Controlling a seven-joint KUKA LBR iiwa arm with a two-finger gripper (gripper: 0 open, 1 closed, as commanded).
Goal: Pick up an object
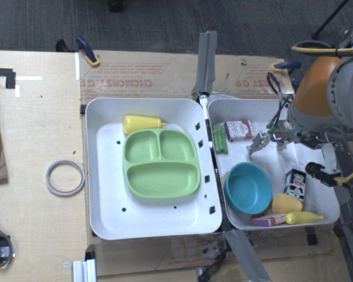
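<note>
My gripper (269, 142) hangs over the middle of the right bin (256, 111), open, with nothing between its fingers. Just left of and behind it lies a pink and white packet (238, 129), and a green packet (219, 138) rests against the bin's left wall. A blue bowl (248, 187) sits in front of the gripper. To the right front lie a black and white carton (295, 184), a yellow lump (286, 203), a yellow banana-shaped piece (303, 217) and a small purple box (267, 220).
The left bin (103, 175) holds a green divided plate (162, 163) with a yellow bottle-shaped toy (142, 123) behind it. A grey ring (65, 177) lies on the bench to the left. The arm's orange band (315, 87) looms over the right bin's far right corner.
</note>
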